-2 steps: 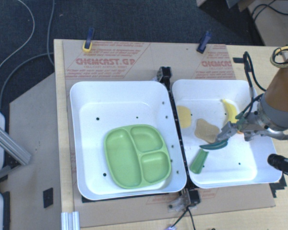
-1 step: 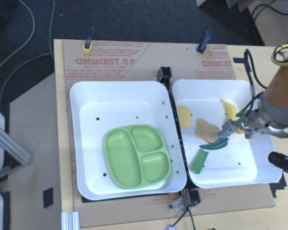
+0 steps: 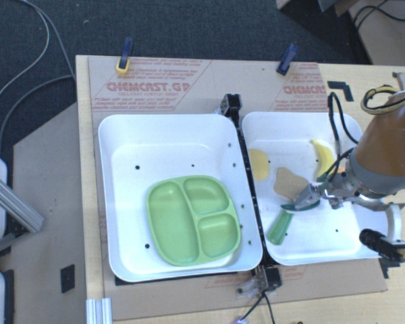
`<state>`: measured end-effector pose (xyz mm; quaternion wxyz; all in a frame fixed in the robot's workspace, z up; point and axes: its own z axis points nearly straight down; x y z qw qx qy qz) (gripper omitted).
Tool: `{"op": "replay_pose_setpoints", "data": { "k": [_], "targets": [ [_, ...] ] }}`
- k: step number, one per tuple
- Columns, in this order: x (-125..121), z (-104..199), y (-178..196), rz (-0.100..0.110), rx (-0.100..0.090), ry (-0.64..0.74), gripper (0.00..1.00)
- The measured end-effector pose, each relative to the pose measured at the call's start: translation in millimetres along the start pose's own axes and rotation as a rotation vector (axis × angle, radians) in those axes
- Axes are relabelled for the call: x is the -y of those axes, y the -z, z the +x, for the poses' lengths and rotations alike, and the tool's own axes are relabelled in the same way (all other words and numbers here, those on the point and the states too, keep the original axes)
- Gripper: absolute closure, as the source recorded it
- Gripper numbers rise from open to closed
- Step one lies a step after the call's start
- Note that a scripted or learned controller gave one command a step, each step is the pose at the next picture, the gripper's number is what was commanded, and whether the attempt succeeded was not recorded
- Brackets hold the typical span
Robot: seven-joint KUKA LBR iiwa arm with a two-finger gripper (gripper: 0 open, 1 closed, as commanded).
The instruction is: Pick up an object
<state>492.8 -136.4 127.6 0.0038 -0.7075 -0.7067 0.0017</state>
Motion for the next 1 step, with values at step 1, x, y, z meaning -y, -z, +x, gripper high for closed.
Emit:
{"op": "replay_pose_setpoints", "data": {
  "k": [1],
  "targets": [
    [-2.5, -0.6, -40.7, -0.013, 0.004, 0.000, 0.00]
  ]
}}
